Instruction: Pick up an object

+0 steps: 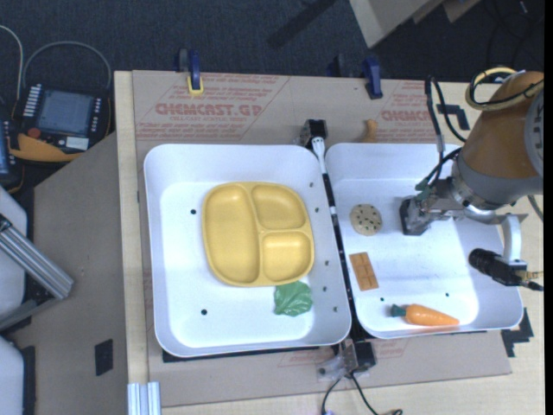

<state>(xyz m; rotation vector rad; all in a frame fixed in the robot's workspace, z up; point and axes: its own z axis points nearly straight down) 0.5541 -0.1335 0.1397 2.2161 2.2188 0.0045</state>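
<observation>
**A:** Where is the claw (415, 217)?

**B:** Low over the right bin (458, 167), in its upper middle part. It is a dark grey block, and the view does not settle how it is set, so I cannot tell. Nothing shows gripped in it.

**A:** And the arm (501, 145)?

**B:** It comes in from the right edge of the bench (130, 232). The orange band sits high near the bench's far right corner, the grey wrist drops below it and bends leftward to the claw. Black cables run down along the wrist.

**A:** What lies closest?

**B:** A round speckled cookie (366, 219), just left of the claw, apart from it, on the bin floor. Below that, near the bin's left wall, a flat orange-brown cracker (364, 271). Along the bin's near edge lies a carrot (425, 316), green end pointing left.

**A:** The other bin?

**B:** The left bin (173, 180) bears a yellow divided plate (257, 232) in its centre. A green leafy piece (293, 299) touches the plate's near rim, toward the bin's near right corner.
</observation>
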